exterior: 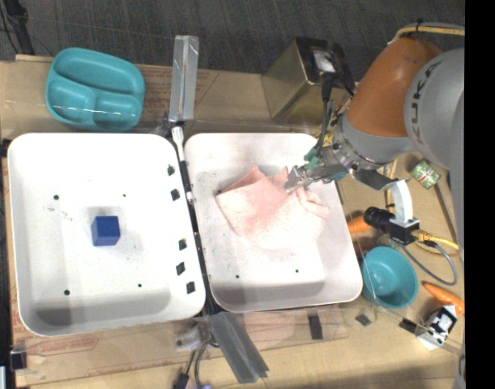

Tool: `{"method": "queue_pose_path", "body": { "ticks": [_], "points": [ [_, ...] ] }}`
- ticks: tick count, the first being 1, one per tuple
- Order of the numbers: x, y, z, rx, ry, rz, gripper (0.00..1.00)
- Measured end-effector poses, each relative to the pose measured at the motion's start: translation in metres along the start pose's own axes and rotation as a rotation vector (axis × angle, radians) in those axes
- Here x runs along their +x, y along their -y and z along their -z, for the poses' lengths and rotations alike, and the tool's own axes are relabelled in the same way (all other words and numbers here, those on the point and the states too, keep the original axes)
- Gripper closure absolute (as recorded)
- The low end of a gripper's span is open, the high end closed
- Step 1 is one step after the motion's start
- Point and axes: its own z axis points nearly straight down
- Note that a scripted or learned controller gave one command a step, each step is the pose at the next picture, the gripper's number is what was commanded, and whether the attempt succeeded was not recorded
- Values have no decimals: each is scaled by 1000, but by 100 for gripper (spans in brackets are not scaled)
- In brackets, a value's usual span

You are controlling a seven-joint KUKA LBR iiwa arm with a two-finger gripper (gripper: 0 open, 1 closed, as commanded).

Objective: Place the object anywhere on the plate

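A pink cloth [263, 207] lies crumpled in the right bin [231, 286], spread from the middle toward the back right. My gripper [299, 181] is low over the cloth's upper right corner, touching or nearly touching the fabric. A small blue cube [106, 230] sits in the left bin [36, 298], near its middle. The teal divided plate [95, 87] rests on the bench behind the left bin, outside both bins and far to the left of the gripper.
A teal bowl [390, 277] stands on the bench right of the right bin, with orange carrot-like pieces [445, 293] near it. A brown box [296, 78] sits behind the right bin. A metal bar [183, 79] rises at the divider between the bins.
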Motion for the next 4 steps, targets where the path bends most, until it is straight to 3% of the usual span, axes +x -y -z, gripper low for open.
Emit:
{"method": "queue_pose_path", "body": {
  "ticks": [1,2,3,4],
  "points": [
    [59,-43,-31,1,-1,-33,100],
    [135,-72,-35,-2,1,-125,100],
    [195,-78,-36,1,1,-143,100],
    [202,-62,-36,1,1,-34,100]
  ]
}}
